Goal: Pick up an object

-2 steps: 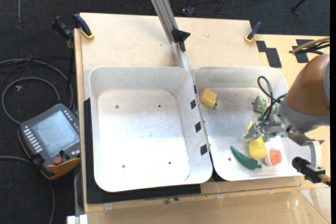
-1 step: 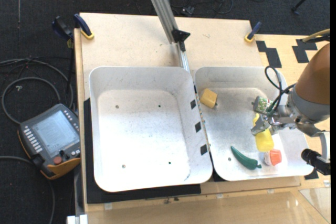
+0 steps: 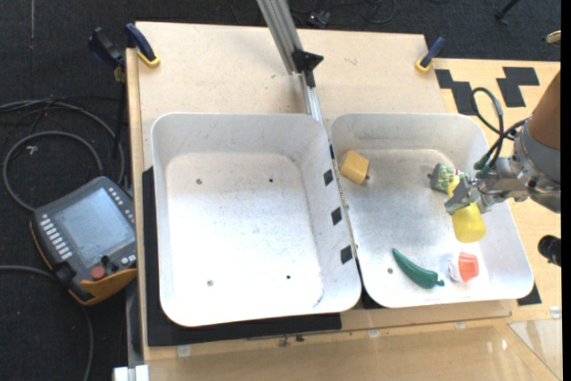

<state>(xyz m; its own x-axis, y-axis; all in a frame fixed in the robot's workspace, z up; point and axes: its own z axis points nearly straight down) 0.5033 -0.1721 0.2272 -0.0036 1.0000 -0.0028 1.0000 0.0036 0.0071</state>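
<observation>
Yellow lemon-like object (image 3: 469, 224) sits in the right bin (image 3: 401, 131), directly under the pincer (image 3: 464, 196). Can't tell if it's gripped or lifted. Pincer state: cannot tell. Judging by that, pick not confirmed; lift remains.

Two shallow white plastic bins sit side by side on the pale wooden surface (image 3: 223, 67). In the right bin (image 3: 393, 134): a yellow foam block (image 3: 355, 166) far left, a green curved pepper toy (image 3: 417, 269) near front, a red-and-white small object (image 3: 464, 267) just right of it.
</observation>
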